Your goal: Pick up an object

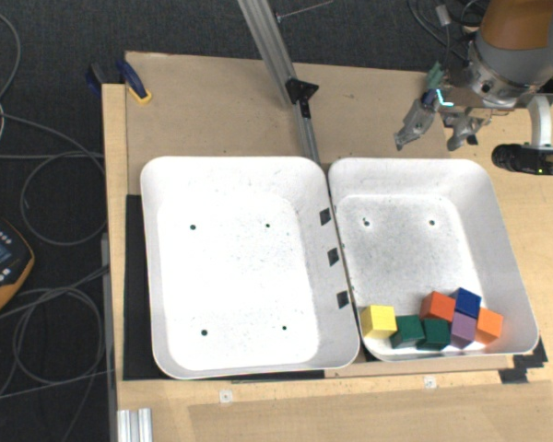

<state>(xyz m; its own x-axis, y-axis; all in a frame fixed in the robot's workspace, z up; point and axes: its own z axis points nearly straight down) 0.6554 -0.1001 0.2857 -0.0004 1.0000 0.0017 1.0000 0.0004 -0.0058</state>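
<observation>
Overhead, the tool hangs spread beyond the right bin.

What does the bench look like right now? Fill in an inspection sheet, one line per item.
Surface: wooden bench with left bin and right bin side by side.
Job's things: blocks clustered in the right bin's near corner: yellow, green, orange, blue, purple.
Clutter: blue-yellow clamp at the bench's far left corner.
Gripper: gripper open, holding nothing, above the bench beyond the right bin.
Cables: black cables looped on the floor, left.
Surroundings: dark carpet, slanted metal pole, handheld pendant at left edge.
</observation>
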